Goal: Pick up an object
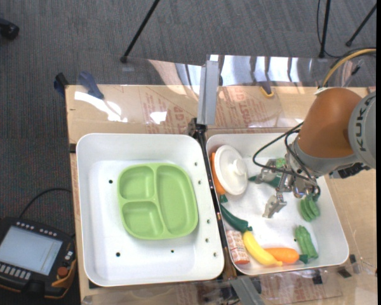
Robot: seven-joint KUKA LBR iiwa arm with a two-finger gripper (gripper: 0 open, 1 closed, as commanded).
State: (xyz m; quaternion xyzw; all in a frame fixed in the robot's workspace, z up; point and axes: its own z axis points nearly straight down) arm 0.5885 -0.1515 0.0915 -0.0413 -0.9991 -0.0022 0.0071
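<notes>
Over the right white bin point(340, 243) my tool point(274, 207) hangs with fingers apparently apart and nothing between them. Nearest lie a round white lid point(232, 168) and green plastic vegetable point(309, 208); nothing is lifted yet.

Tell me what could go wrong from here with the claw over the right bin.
The claw hangs above bare bin floor, so closing here may grab nothing. The white lid sits close beside it and might get knocked. The yellow banana, orange carrot and green pieces crowd the right bin wall, leaving little finger room.
</notes>
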